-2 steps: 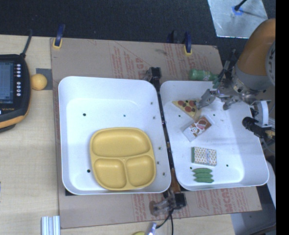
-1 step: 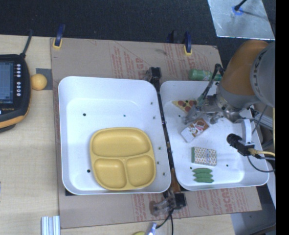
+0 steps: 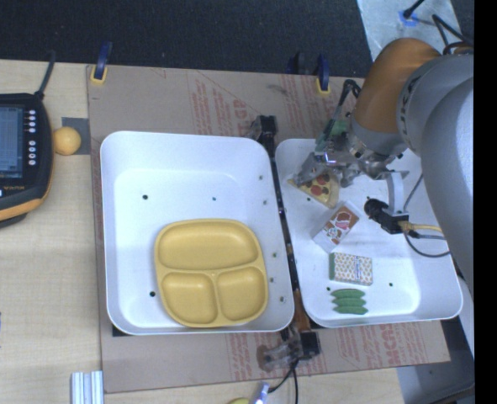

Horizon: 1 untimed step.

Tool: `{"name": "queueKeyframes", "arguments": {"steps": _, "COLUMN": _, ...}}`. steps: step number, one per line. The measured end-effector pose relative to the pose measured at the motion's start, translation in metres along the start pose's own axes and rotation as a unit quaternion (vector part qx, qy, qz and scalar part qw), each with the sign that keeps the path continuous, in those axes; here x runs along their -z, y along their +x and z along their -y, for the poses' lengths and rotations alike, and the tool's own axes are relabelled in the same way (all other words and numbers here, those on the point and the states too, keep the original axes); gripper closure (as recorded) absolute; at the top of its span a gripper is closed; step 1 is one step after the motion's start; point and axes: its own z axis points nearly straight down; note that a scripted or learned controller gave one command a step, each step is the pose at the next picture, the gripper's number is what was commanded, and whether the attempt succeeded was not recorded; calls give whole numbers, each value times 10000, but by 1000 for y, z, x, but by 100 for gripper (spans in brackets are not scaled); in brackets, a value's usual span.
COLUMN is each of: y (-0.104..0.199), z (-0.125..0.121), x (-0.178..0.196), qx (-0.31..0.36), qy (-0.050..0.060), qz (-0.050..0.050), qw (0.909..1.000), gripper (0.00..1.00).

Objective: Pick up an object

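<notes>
The gripper [image 3: 336,160] sits low at the right bin's [image 3: 433,305] eleven o'clock corner, touching a pizza slice [image 3: 317,187]; its grip cannot be made out. The slice's long axis runs ten to four o'clock.

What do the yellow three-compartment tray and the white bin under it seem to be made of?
Yellow three-compartment tray: probably moulded plastic, matte, judging by its rounded dividers and even colour. White bin: likely smooth plastic, slightly glossy, with soft highlights and rounded corners.
</notes>
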Motion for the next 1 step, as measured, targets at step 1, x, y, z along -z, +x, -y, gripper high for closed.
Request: {"name": "queueKeyframes", "arguments": {"steps": 1, "y": -54, "z": 0, "x": 123, "qx": -5, "qy": -12, "qz": 4, "qw": 10000, "gripper": 0}}
